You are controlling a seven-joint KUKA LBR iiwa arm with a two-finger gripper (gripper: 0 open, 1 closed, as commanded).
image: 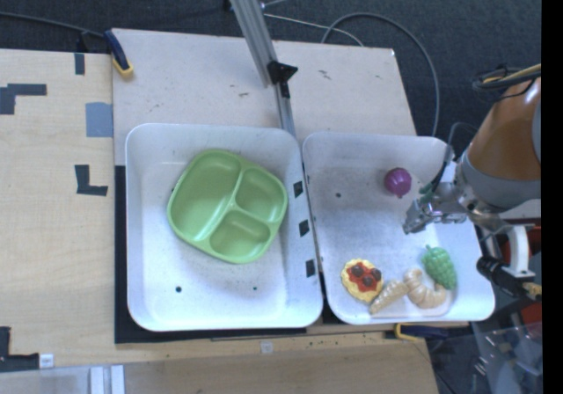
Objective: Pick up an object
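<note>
Four small objects are offered in the right bin [352,155]; the purple ball [398,180], nearest the tool [416,222] (spread not discernible), should be approached squarely from above

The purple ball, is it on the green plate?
No, the purple ball lies in the right bin, while the green plate sits in the left bin.

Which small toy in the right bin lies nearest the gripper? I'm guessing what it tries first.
The green leafy toy, just below the gripper. The round purple ball is a little farther, and the yellow-red pizza piece and tan croissant farther still.
</note>
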